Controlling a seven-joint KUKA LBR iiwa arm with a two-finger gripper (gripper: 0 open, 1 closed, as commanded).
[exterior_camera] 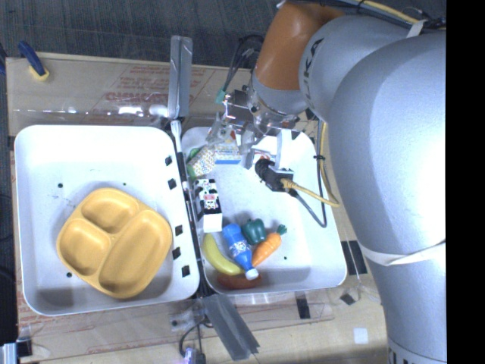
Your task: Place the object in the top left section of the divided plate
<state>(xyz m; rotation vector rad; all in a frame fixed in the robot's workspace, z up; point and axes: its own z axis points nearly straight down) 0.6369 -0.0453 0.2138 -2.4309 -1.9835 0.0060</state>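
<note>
arm: KUKA iiwa arm (379,127) comes in from the right, wrist bent low over the far end of the right bin (326,271)
pincer: gripper (227,139) sits at the far left corner of the right bin; cannot tell if it is apart or together, wrist hardware and glare hide the tips
task thing: which toy is the pick is unclear; a green-and-white object (203,160) lies just below-left of the gripper, maybe touching, not visibly clamped
other toys: cow-patterned block (210,200) nearer the camera than the gripper, then banana (216,255), blue bottle (238,249), carrot (266,249) and a dark green piece (254,230) clustered at the near end, well apart from the gripper
goal: yellow divided plate (114,241) in the left bin (45,150), far left of the gripper and nearer the camera; no toy on it
step: looks like the pick stage, placing not yet done
doing it well: centre on one toy only, keep off the bin wall and the divider (180,89), lift straight up before crossing left, then lower over the plate's far-left section (106,207) and release low so it doesn't roll into a neighbouring section
surface: glossy white bins, wooden bench (91,78) under them, clear sheet with red print at the far side
room: dark floor behind, blue clamp (32,59) at the far left bench corner
</note>
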